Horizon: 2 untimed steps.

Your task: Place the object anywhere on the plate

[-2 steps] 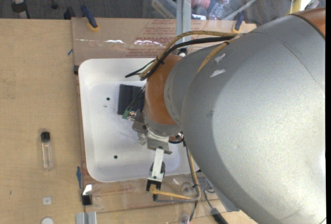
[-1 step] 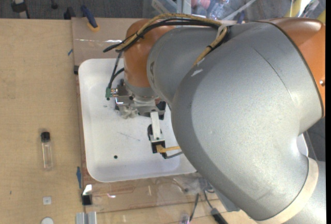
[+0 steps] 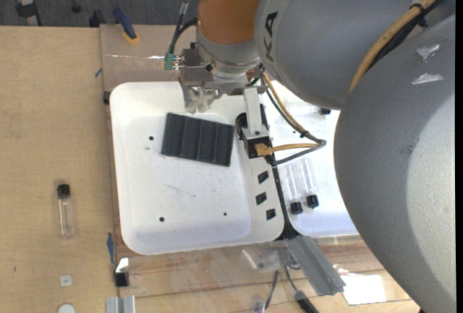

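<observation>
A dark grey ribbed rectangular plate (image 3: 197,139) lies flat in the left white bin (image 3: 145,225), toward its far half. My gripper (image 3: 200,100) hangs just past the plate's far edge, under the orange band of the arm. I cannot make out any object in it. Two clear vials with black caps (image 3: 302,185) lie in the right bin (image 3: 325,221), close to the divider between the bins.
Another clear vial with a black cap (image 3: 65,210) lies on the wooden bench left of the bins. A black cable box (image 3: 253,136) hangs off the wrist beside the plate. The big grey arm covers most of the right bin.
</observation>
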### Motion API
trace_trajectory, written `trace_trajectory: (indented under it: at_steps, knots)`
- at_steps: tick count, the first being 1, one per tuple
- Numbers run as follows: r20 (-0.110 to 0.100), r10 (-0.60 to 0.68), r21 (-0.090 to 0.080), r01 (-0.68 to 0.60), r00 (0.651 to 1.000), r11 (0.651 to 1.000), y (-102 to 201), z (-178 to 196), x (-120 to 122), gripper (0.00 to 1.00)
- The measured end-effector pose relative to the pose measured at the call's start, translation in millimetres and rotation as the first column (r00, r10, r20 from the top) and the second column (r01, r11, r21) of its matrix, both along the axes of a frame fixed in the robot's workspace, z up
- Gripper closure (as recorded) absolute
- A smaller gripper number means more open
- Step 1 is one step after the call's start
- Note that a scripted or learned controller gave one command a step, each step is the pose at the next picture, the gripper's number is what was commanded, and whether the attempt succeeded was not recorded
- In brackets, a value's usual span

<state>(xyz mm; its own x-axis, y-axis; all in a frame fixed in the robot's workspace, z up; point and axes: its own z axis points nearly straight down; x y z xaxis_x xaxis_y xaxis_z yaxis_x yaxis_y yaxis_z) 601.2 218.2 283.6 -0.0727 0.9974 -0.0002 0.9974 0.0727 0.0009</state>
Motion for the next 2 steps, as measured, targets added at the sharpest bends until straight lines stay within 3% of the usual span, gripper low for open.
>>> trace_trajectory:
  at_steps: [1,2]
  knots:
    - [-0.004,-0.024,-0.001,0.024,1.000,1.000,-40,-69,-45,1.00]
    - [-0.005,-0.166,-0.001,0.166,0.986,0.986,-9,-152,-102,1.00]
